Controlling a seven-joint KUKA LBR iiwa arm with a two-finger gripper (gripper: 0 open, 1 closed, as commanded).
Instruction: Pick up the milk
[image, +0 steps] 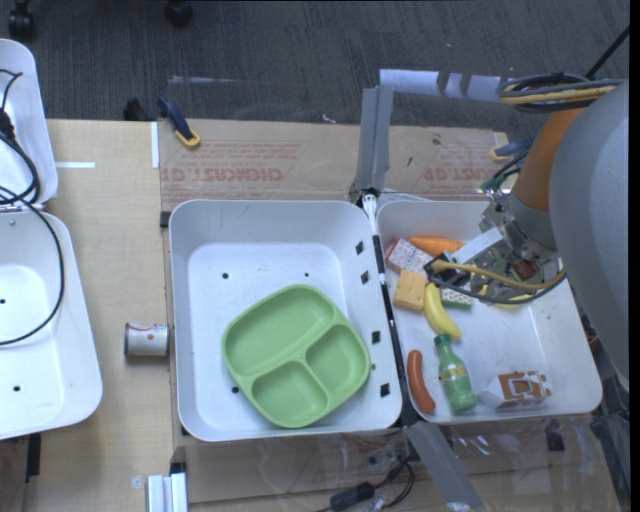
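Overhead, the gripper (497, 258) hung over the far part of the right bin (585, 370), just right of a carrot (435, 243); whether it was open or closed could not be told. The milk (522, 387), a white carton with brown print, lay in that bin's near right corner, apart from the gripper and right of a green bottle (455, 375). A green divided plate (295, 355) sat in the left bin (185, 300).

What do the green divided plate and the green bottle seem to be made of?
The green divided plate looks like matte moulded plastic: one even pale green, soft rounded ridges, no glare. The green bottle looks like glossier plastic, probably a toy, going by its lighter patch at mid-body; glass cannot be ruled out.
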